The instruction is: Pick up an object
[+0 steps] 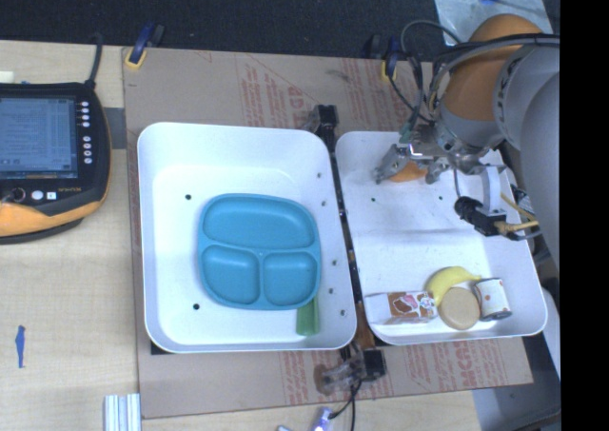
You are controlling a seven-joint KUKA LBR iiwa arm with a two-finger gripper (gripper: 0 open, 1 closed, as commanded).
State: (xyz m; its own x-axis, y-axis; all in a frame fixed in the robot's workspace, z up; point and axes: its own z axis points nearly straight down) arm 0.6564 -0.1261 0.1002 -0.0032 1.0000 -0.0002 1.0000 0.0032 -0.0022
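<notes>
My gripper hangs low over the far end of the right bin, its grey fingers spread open. A small orange object lies on the bin floor between them; I cannot tell whether they touch it. At the near end of the same bin lie a yellow rounded object, a tan round disc, a brown-and-white packet and a small white-and-red box. The left bin holds a blue divided plate and a green piece by its near right corner.
The arm's grey body and orange band fill the far right, with black cables trailing over the right bin's edge. A control pendant with a screen lies on the bench to the left of the bins.
</notes>
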